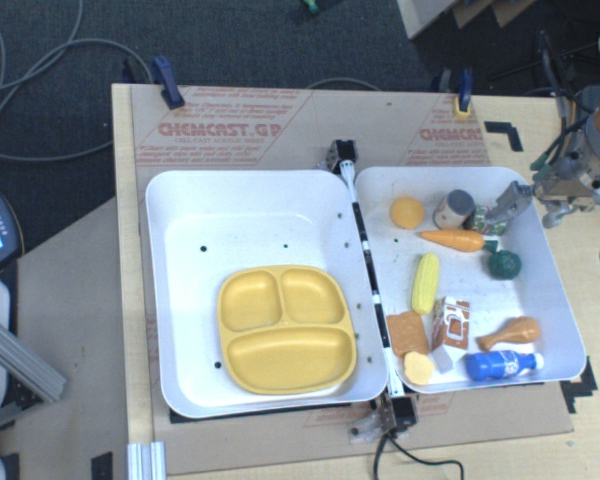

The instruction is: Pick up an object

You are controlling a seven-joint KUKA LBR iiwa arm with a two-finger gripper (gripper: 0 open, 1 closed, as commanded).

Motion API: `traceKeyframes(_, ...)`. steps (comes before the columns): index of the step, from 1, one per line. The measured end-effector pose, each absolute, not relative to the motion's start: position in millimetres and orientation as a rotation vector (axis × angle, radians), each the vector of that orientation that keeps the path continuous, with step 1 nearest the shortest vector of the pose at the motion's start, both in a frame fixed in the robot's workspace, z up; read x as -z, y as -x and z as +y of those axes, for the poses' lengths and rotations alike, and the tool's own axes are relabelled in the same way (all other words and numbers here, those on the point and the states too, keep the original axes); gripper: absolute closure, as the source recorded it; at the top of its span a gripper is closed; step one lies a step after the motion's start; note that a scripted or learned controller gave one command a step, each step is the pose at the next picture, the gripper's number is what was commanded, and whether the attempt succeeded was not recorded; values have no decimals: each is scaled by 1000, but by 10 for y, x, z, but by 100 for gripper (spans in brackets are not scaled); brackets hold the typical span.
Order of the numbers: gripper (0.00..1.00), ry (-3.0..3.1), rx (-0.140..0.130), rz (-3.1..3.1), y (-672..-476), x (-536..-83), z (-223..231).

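Note:
The right bin (565, 298) holds several toy foods: an orange ball (407, 212), a grey can (456, 208), a carrot (452, 239), a dark green lump (502, 263), a corn cob (425, 282), a brown toast slice (408, 333), a small carton (452, 323), a drumstick (508, 333), a blue bottle (500, 365) and a yellow disc (418, 369). My gripper (530, 211) hangs over the bin's far right corner, open, with nothing between its fingers. One finger (506, 206) points down toward the carrot's tip and the can.
The left bin (180, 228) holds a yellow divided plate (285, 328). A black divider clip (342, 154) sits where the bins meet at the back. Blue clamps (166, 80) pin the cardboard base. The arm (585, 163) enters from the right edge.

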State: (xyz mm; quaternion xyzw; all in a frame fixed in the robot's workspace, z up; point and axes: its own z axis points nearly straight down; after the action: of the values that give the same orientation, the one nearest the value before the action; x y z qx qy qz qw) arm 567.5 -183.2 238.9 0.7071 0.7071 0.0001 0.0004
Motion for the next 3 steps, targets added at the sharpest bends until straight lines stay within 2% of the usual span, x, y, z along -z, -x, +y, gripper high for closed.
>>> traceKeyframes(1, 0, -2225, 8, 2237, -5691, -875, -1230)
traceKeyframes(2, 0, -2222, 2, 2229, -5565, -836, -913)
traceKeyframes(3, 100, -2222, -1, 2221, -5576, -946, -934)
